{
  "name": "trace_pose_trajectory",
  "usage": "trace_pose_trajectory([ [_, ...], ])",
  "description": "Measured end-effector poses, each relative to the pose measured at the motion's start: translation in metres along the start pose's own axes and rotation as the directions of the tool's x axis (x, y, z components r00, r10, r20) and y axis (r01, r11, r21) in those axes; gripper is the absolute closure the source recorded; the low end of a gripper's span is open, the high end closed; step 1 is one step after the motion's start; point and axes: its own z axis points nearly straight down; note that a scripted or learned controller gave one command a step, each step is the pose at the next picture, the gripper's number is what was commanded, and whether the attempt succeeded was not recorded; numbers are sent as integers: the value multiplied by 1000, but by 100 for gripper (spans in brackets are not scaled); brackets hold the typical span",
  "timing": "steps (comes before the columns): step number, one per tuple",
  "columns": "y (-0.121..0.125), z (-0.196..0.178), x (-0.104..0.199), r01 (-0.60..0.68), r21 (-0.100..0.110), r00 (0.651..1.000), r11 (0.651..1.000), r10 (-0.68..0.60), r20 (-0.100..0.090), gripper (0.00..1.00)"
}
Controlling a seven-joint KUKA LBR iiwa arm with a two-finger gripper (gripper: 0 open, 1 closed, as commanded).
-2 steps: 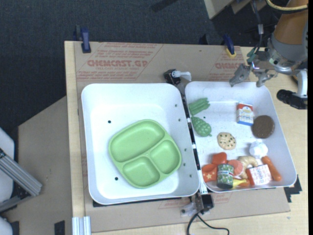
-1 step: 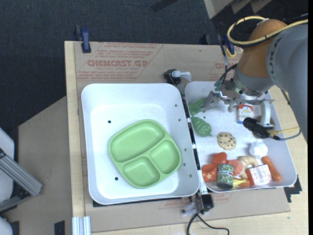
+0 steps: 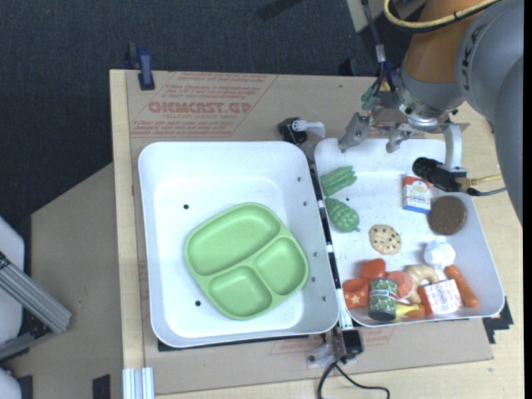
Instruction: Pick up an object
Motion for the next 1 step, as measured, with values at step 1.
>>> trace_pose_trajectory([
  [1, 2, 6, 16, -3, 8, 1000, 1000, 3, 1, 0],
])
